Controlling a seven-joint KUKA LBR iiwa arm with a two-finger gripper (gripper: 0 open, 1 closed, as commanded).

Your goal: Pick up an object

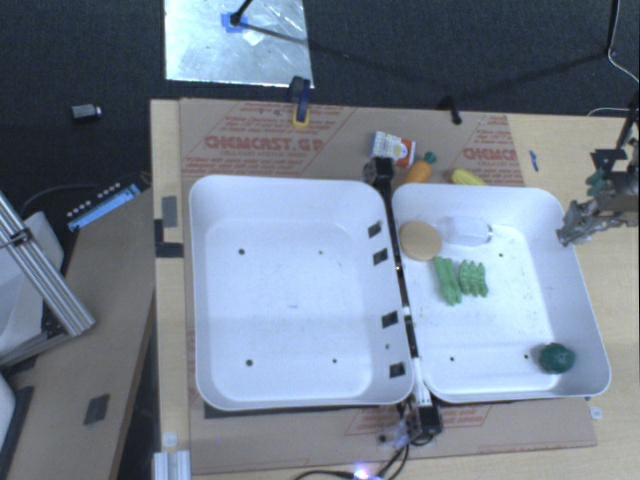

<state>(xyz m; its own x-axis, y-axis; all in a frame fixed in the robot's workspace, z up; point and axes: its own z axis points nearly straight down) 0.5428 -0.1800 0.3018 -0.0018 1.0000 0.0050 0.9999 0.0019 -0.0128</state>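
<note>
Camera view: right bin (570, 268) as landmark.
Hand (580, 223): just outside its right rim; grip state unclear.
Green ball (556, 357): its near-right corner.

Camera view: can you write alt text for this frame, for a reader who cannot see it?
Seen from above, the gripper hangs at the right bin's right rim, away from the objects inside: a tan disc, a clear lid-like piece, a green ridged toy and a dark green ball in the near right corner. The left bin lies alongside it.
</note>
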